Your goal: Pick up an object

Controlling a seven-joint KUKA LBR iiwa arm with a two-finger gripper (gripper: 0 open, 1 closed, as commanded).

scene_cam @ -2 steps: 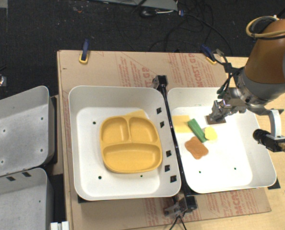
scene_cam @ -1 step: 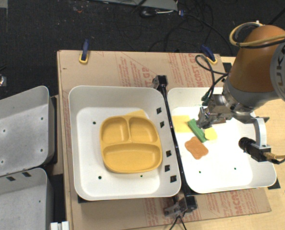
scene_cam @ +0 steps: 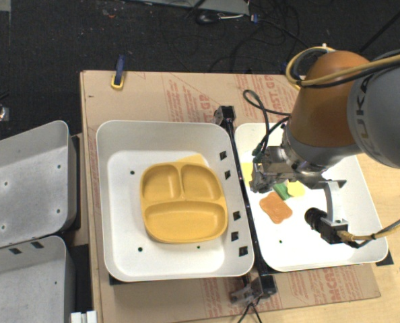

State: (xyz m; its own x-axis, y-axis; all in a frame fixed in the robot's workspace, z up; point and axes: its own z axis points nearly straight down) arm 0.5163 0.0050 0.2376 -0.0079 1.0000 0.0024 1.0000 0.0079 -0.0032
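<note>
The yellow tray looks like smooth plastic with a soft shine. It has three dips in it. The left bin and the right bin look like white plastic, smooth and not very shiny. The tabletop looks like brown cardboard, dull and flat, with faded red print on it. The orange band on the arm is smooth and glossy. The grey arm shell looks smooth and a bit shiny too. The small orange piece looks dull and a little rough. The floor is dark and speckled.
</note>
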